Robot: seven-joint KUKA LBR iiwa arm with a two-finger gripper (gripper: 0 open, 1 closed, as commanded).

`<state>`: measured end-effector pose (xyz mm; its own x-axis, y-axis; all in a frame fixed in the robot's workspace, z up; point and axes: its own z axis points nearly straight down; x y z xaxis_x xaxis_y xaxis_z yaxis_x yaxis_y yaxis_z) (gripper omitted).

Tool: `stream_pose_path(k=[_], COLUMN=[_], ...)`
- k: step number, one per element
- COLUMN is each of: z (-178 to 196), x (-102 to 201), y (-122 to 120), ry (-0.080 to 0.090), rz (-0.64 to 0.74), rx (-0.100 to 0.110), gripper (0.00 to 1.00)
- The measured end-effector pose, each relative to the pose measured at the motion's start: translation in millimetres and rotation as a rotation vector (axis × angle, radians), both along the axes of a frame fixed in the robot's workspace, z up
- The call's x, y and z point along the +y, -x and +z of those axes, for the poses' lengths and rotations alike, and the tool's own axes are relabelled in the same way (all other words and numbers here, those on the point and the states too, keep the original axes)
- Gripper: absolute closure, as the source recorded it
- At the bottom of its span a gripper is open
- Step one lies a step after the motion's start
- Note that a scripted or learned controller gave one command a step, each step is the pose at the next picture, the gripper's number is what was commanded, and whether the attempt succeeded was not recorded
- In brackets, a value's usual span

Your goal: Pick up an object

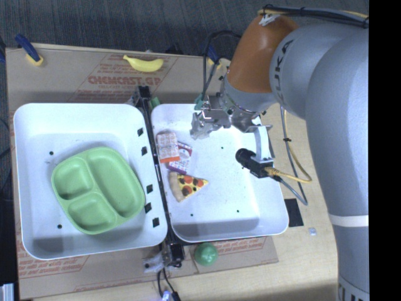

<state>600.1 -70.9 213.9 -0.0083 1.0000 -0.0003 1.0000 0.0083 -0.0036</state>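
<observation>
Gripper [202, 125] hangs over the right bin [270, 213] near its far wall; whether its jaws are parted or closed cannot be told, and nothing shows between them. Just left and nearer the camera lie a small snack packet [168, 147] and a toy pizza slice [186, 185], both against the bin's left wall. A green divided plate [96, 188] sits in the left bin [31, 238]. Outside the bins rest a yellow banana [143, 63] and a green ball [205, 253].

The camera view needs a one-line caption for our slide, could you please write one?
KUKA arm's tool above the right bin holding a pizza-slice toy and snack packet; green divided tray in left bin.
</observation>
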Motion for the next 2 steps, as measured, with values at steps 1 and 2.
stream_pose_path(k=[1, 2], z=[-0.3, 10.0], x=[-0.6, -0.2], y=[0.2, -0.3], ry=[0.001, 0.001], rz=[-0.001, 0.003], rx=[0.000, 0.002], gripper=[0.00, 1.00])
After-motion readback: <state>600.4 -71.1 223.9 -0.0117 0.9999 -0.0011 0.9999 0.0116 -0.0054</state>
